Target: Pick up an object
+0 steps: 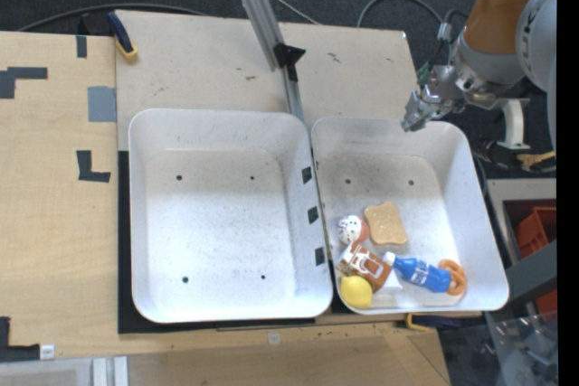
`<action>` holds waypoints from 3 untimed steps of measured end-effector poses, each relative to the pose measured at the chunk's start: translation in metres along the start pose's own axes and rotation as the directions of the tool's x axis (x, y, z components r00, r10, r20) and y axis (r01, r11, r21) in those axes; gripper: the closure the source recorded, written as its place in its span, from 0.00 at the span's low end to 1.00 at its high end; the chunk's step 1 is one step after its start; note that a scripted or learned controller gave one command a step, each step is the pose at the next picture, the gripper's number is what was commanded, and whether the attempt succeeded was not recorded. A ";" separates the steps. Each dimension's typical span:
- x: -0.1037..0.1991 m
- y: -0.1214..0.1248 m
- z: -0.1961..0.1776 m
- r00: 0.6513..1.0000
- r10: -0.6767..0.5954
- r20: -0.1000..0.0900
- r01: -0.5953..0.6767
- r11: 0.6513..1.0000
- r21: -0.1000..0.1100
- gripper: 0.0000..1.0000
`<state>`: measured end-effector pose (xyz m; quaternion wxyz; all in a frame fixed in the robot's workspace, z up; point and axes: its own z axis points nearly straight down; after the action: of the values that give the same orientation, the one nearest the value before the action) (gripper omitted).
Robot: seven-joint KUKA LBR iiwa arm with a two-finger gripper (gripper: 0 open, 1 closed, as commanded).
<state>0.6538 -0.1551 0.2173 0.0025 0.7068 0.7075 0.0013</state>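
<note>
Two white bins sit side by side on the bench. Going from left to right: the left bin [163, 221] lies well to the left of the gripper and below it in the view. The right bin [470, 194] begins just under the gripper, whose tip hangs over that bin's far rim.

All the objects are clustered in the right bin's near half, well apart from the fingers and below them in the view. A white and orange toy [355, 250] comes first, with a yellow lemon [356, 291] just beneath it. A slice of bread [386, 224] lies beside these, the nearest of the group to the fingers. A blue bottle [422, 274] lies farthest right.

The gripper [418, 117] carries nothing; whether its fingers are spread or closed cannot be told.
</note>
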 end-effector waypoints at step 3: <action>0.093 -0.049 -0.041 1.000 -0.004 -0.004 0.004 1.000 0.008 1.00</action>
<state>0.6043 -0.0623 0.2582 -0.0016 0.7052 0.7090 -0.0004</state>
